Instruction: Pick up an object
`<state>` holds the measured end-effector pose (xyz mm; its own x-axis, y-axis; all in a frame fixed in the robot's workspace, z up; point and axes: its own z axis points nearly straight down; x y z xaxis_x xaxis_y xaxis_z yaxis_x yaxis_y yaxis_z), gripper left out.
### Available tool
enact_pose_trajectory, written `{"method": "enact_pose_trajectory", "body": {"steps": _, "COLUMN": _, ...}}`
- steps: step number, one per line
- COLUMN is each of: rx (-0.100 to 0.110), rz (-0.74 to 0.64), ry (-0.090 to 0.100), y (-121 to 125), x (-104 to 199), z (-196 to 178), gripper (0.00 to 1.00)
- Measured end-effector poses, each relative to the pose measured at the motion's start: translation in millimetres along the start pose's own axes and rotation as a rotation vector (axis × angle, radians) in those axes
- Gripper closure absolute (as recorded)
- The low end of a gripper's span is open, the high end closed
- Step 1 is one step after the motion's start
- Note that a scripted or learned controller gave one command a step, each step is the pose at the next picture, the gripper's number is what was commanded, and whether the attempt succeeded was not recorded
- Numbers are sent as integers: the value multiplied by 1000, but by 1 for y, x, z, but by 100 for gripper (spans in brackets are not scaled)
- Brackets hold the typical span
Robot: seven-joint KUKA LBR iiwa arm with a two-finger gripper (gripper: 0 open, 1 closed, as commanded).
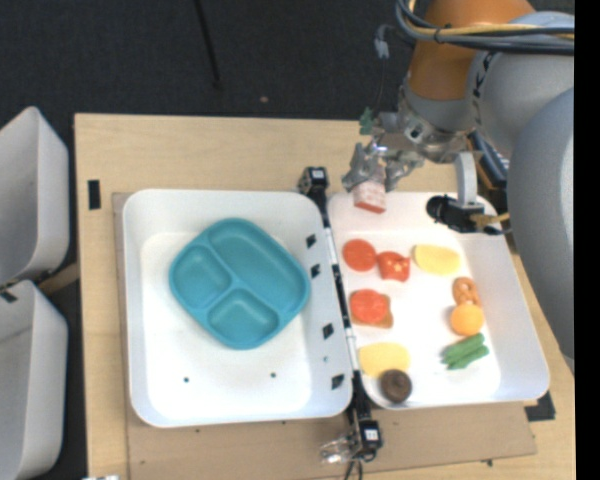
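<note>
My gripper (373, 180) hangs over the far left corner of the right bin (510, 368). A small red and white piece (370, 201) sits between its fingertips, and the fingers look shut on it. The piece is right at the bin's far rim; I cannot tell whether it is touching the floor of the bin. Several toy foods lie in the right bin: a red-orange disc (359, 255), a red chunk (394, 265), a yellow piece (436, 259), a red-orange lump (371, 308), an orange ball (467, 319), green beans (465, 352) and a brown doughnut (395, 386).
The left bin (150, 378) holds a blue divided plate (240, 281). A second yellow piece (382, 356) and a small orange ring (465, 289) lie in the right bin. The arm's grey bulk stands over the bin's right side. A black clip (312, 179) sits at the bins' far junction.
</note>
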<state>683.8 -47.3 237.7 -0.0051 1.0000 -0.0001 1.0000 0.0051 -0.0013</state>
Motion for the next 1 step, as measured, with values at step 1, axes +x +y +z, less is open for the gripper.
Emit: {"method": "enact_pose_trajectory", "body": {"steps": 1, "rx": 2, "rz": 3, "ry": -2, "y": 4, "x": 10, "z": 9, "gripper": 100}}
